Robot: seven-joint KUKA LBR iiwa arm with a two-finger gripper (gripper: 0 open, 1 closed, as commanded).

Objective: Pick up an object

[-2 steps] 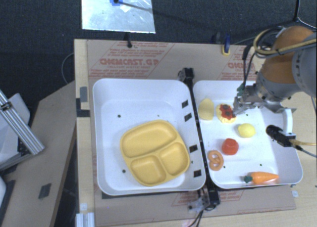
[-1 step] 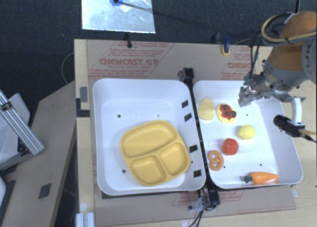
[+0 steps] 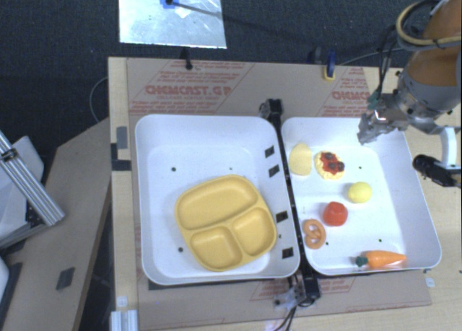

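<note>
Toy food items lie in the right bin (image 3: pixel 415 200): pizza piece (image 3: pixel 330 164), lemon (image 3: pixel 359 192), tomato (image 3: pixel 334 213), pretzel (image 3: pixel 313 233), carrot (image 3: pixel 380 258). Pincer (image 3: pixel 369 132) hovers at that bin's far edge; its opening cannot be determined. Desk (image 3: pixel 195 81) sheet reads "CHEMCAST".

The floor (image 3: pixel 58 27) is covered in dark blue-grey carpet. On it, beyond the desk's far edge, lies a shiny silver sheet (image 3: pixel 172 5) with a small blue piece on it. The desk (image 3: pixel 79 200) has a pale wooden top, overlaid by a brown cardboard sheet (image 3: pixel 195 84) printed with red lettering. At the desk's left edge lies a slanted aluminium rail (image 3: pixel 25 185). Thin black cables (image 3: pixel 289 34) run across the carpet.
</note>
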